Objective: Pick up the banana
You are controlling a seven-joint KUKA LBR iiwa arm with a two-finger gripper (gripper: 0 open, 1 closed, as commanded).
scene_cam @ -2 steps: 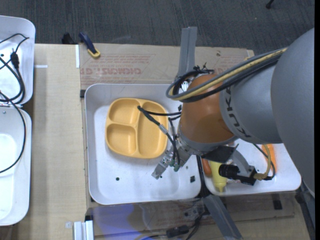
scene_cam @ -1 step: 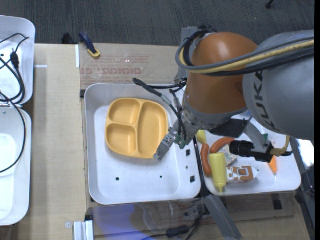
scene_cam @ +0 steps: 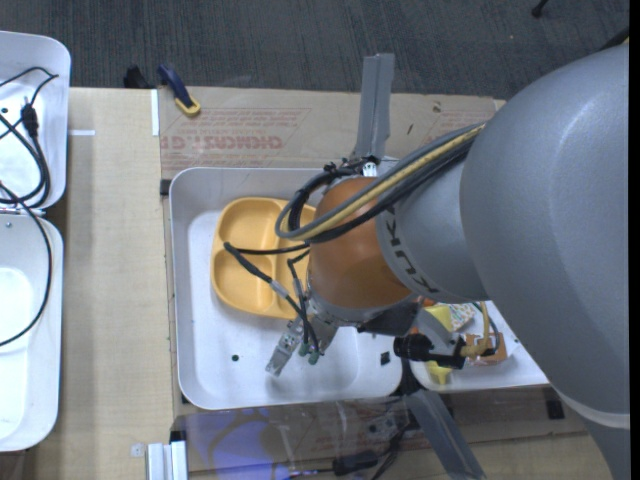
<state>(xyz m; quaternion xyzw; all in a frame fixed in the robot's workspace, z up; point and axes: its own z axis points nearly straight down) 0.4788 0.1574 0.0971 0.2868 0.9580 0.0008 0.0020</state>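
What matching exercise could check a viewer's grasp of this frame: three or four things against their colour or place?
Things:
1. divided plate
2. pincer
3. clamp
4. black cable

Descriptions:
A. lying in the far left bin
B. yellow, in the bin under the arm
C. blue and yellow, on the cardboard beyond the bins
D. low over the white bin floor, in front of the plate

Pairs: 1-B, 2-D, 3-C, 4-A

Reddish print on cardboard sheet [scene_cam: 240,133] (reversed, too faint to read); white letters on arm [scene_cam: 392,243] illegible.
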